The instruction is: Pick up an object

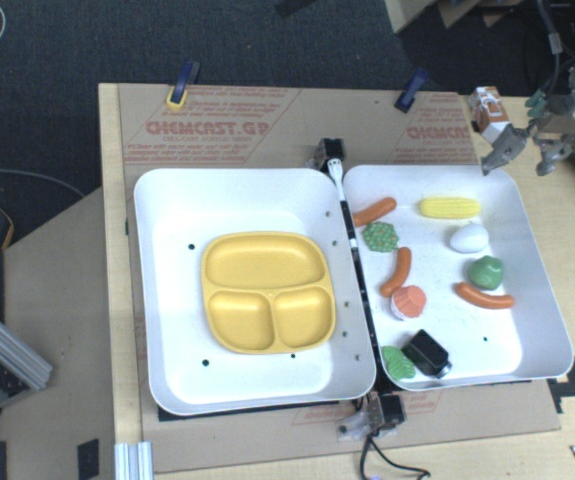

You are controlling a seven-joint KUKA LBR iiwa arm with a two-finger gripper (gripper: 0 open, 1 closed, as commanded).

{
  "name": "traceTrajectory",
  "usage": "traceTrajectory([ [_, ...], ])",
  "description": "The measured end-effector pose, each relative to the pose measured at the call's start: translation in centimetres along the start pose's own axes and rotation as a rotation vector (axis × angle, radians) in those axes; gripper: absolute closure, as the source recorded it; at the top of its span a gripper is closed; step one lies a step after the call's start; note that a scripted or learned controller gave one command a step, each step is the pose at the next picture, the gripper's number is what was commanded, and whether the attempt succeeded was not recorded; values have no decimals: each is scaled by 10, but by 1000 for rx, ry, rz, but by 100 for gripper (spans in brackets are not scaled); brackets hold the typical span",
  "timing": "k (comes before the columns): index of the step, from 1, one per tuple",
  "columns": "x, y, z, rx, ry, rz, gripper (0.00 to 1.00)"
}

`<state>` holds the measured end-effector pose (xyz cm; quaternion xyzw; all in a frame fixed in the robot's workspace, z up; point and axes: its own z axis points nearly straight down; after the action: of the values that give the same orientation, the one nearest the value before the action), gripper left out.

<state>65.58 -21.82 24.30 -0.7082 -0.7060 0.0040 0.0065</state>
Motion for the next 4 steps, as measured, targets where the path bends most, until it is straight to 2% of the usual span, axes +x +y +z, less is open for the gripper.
traceTrajectory([
  [1,1,3,-10,-15,-4,-4,0],
  [2,-5,5,35,-10,-3,-3,0],
  [4,3,0,123,-9,-2,-5,0],
])
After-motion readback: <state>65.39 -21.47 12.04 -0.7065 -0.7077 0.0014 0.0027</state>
